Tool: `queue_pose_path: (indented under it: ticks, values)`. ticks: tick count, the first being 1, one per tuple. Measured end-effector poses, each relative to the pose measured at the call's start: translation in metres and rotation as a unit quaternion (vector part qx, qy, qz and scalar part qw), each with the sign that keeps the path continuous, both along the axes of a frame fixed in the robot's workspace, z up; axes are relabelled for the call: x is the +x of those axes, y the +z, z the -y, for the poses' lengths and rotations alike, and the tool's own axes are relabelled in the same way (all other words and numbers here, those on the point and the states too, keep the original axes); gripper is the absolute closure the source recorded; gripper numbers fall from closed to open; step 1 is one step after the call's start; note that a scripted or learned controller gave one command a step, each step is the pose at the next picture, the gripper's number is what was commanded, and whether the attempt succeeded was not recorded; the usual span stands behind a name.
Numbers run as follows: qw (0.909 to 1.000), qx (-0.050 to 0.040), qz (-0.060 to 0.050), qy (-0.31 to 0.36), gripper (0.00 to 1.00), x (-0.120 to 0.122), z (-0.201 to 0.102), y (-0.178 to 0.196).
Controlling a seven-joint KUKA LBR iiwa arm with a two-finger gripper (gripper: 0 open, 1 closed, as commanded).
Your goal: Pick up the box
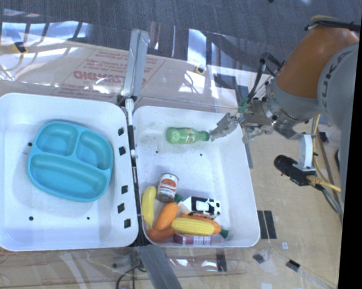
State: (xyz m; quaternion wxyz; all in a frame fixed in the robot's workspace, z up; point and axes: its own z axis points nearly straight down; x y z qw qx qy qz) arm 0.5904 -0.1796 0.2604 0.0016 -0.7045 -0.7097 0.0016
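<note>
Well apart from the gripper (220,131), the box (192,238) lies under toy corn (194,225).

arm (314,64): reaching in from right | hand (220,130): low, angled leftward

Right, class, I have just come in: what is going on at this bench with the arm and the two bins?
A grey and orange robot arm reaches in from the right, its gripper low over the far side of the right bin, right beside a green bottle. The box it is meant to pick up lies untouched at the near edge, under toy corn, next to a carrot, banana and small can. The left bin holds a blue divided plate.
</note>
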Motion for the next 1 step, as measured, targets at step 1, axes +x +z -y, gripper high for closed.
queue_pose_path:
  ticks: [1]
  values:
    - [0.9992,0.0001,0.000,0.039,0.00,0.0363,-0.0180,-0.1472]
